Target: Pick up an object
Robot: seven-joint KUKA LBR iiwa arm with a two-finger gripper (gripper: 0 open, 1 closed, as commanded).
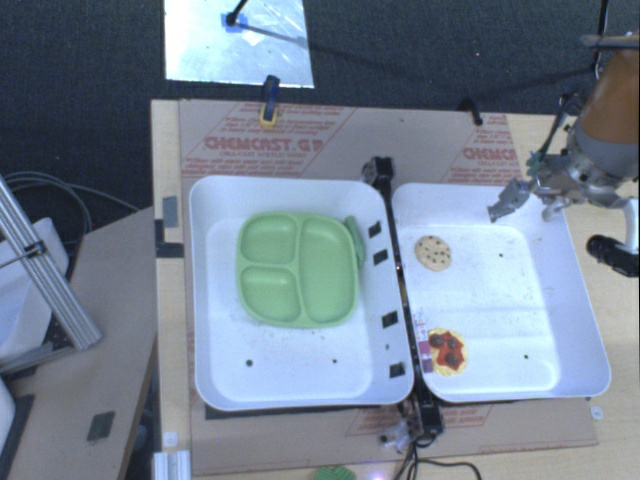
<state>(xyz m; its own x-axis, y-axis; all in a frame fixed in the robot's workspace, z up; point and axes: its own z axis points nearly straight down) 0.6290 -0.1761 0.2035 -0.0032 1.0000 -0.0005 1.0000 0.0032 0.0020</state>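
camera view | gripper (527,198), fingers apart, empty, over right bin (575,318) far edge | cookie (433,253) nearest, to its left and nearer the camera; round, no long axis

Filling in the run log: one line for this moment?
gripper: above right bin's far edge, holding nothing | round chocolate-chip cookie, small pizza slice: right bin | green divided plate: left bin
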